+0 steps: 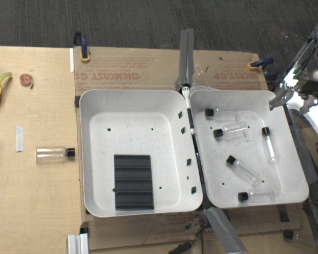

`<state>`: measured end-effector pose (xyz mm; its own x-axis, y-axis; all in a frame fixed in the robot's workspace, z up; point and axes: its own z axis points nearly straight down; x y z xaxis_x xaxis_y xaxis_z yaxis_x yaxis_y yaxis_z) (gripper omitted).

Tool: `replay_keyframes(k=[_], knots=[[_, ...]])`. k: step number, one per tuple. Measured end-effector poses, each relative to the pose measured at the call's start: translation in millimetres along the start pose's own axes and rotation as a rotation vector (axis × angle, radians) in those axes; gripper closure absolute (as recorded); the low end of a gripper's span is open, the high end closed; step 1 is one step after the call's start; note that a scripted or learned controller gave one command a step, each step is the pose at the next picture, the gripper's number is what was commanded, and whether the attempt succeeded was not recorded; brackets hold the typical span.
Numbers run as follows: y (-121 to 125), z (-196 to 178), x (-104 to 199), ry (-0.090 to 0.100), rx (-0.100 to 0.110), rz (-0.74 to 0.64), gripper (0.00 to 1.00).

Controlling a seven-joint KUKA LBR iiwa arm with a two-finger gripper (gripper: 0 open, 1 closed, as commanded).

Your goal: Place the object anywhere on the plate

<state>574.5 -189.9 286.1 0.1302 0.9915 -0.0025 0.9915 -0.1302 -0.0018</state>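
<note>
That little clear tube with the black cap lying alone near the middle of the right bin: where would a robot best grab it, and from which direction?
Probably around the clear body of the vial, coming straight down from above. It lies flat and slanted on the right bin's floor, apart from the other vials, so fingers set across its narrow width have free space on both sides. The black cap end is shorter to grip.

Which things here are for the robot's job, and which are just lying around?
For the job:
- clear little bottles with black caps in the right bin
- dark ridged plate in the left bin
- gripper at the right bin's far corner

Just lying around:
- a bottle on the bench
- small round brown thing
- blue clamps
</note>
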Motion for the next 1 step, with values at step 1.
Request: replay_keyframes(k=[1], knots=[[81.2, -51.2, 31.1, 0.000, 0.000, 0.053, 0.00]])
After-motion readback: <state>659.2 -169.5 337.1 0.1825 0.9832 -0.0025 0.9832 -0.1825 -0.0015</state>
